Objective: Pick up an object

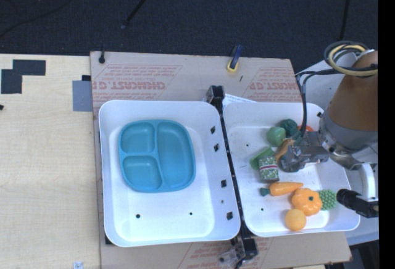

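A: Hovering low in the right bin, the gripper sits beside a can; finger state: cannot tell.
B: The can looks light, stiff, slick; grip across its round sides.

Blue divided plate in left bin; cardboard beneath.

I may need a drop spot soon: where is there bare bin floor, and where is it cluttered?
Free: left bin floor in front of the blue divided plate. Right bin: the strip by the divider, left of the toy carrot. Crowded: its right half, around the gripper.
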